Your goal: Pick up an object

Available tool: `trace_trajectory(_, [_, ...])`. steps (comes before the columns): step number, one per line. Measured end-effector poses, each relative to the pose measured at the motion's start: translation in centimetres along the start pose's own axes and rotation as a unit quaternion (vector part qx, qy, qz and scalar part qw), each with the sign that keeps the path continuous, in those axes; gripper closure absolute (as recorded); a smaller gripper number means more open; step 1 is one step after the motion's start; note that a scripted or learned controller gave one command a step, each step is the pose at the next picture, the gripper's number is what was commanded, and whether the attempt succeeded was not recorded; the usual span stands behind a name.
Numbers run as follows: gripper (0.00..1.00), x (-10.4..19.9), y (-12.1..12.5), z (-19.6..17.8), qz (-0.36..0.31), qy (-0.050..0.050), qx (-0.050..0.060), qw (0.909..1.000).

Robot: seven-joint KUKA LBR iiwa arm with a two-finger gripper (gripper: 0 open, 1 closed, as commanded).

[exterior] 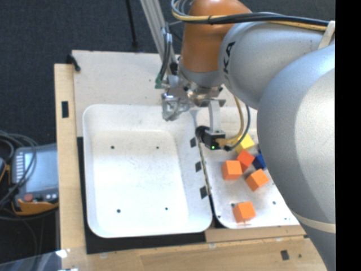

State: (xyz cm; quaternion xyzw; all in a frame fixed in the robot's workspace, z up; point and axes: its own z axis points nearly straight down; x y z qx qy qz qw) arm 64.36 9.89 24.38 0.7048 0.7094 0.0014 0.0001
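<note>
Several small blocks lie in the right bin (223, 202): an orange cube (232, 169), a second orange cube (258, 179), a third orange cube (244, 212) near the front rim, a red-orange block (246, 158), a yellow block (245, 143) and a blue block (259, 161). My gripper (170, 110) hangs over the far edge of the left bin (89, 151), well to the left of the blocks. I see nothing held in it. The grey arm hides the far and right parts of the right bin.
The left bin's white floor shows only small dark dots. A raised rim divides the two bins. A metal rod (152, 10) slants up behind the gripper. The bench's wooden edge runs along the front and left.
</note>
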Motion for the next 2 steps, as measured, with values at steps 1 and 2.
trace_trajectory(1, [1.0,-0.69,-0.31,1.43,0.004,-0.003,0.002,1.0])
trace_trajectory(2, [0.0,-0.69,-0.28,1.34,0.003,-0.003,0.001,1.0])
